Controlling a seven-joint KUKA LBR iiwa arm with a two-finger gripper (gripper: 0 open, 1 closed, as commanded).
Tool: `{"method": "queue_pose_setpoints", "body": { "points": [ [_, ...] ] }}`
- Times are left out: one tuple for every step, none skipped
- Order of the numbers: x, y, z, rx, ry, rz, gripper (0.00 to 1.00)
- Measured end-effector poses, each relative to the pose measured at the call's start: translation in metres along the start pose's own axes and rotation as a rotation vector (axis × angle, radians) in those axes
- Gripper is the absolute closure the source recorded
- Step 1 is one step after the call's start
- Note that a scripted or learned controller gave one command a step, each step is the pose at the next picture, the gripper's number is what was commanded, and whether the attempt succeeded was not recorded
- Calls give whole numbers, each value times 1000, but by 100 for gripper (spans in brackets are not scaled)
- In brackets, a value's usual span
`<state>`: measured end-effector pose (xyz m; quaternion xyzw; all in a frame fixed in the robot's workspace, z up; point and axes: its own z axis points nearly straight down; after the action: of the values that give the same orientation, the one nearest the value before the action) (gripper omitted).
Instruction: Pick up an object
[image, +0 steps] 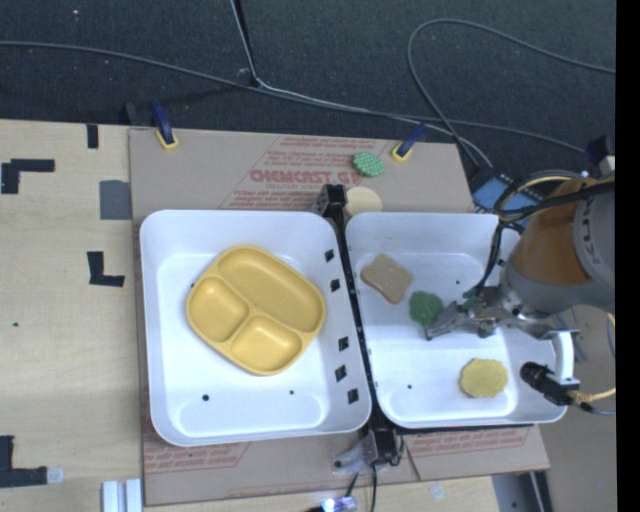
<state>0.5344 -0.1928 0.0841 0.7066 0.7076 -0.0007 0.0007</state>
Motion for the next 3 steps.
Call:
{"method": "queue_pose_setpoints", "body": {
  "points": [
    [-1,1,-12,-4,-3,0,100],
    [-1,-1,-75,-4,0,0,100],
    [5,-8,-127,-4,1,0,100]
  ]
}}
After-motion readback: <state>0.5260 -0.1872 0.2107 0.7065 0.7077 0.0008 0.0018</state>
